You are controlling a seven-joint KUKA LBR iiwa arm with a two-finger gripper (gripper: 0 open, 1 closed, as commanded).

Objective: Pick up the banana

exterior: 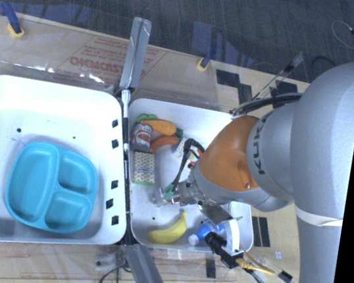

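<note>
At the near edge of the right bin the banana lies flat on the white floor, curved, its long axis running from lower left up toward the right, with the upper tip close beside a small blue-and-white thing that I cannot identify. Just beyond that tip hangs the gripper, below the orange band of the arm's wrist. So the fruit sits toward the near rim and slightly left of the tool — close by, but apart from it, with bare white floor between. Nothing yellow lies between the fingers; whether they stand parted or closed I cannot tell, since the wrist housing and dark cables cover most of them and what shows is a blur of metal and green.

To my judgement the coming move turns on that small offset: the tool would need to shift toward the near wall and come down across the banana's narrow width, not along its length. The near wall stands close behind the fruit, which could crowd one finger.

Farther back in the same bin lie a pale patterned packet, a small can and an orange, carrot-like toy by the far wall. The left bin holds a blue divided tray — well apart from all this. The arm's grey bulk hides the right bin's right-hand part.
</note>
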